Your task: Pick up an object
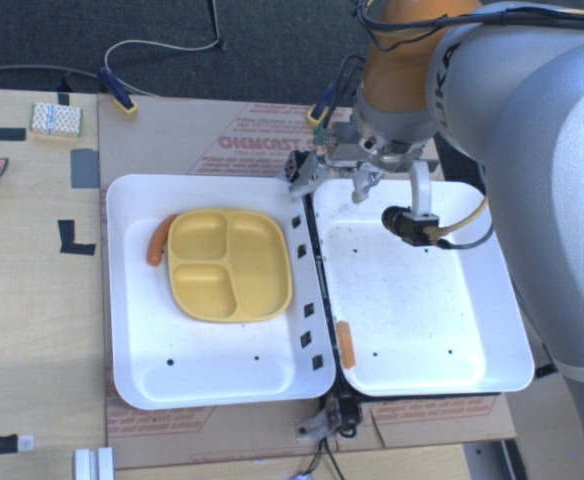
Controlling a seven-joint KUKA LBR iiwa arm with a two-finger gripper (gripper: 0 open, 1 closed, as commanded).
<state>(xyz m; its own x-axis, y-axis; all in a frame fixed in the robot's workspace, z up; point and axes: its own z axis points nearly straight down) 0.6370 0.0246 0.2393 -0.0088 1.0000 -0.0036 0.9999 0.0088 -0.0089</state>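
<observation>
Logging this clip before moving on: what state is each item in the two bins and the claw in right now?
Yellow divided plate: lying flat in left bin, right side up.
Orange hot dog: lying in left bin, against the plate's left edge.
Small orange piece: lying in right bin, near its left wall.
Claw: over right bin's far edge.

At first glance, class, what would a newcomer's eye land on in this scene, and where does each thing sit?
The big grey arm with its orange band dominates the upper right, its gripper over the right bin's far edge. Next comes the yellow divided plate in the left bin, an orange sausage-like piece at its left side.
</observation>
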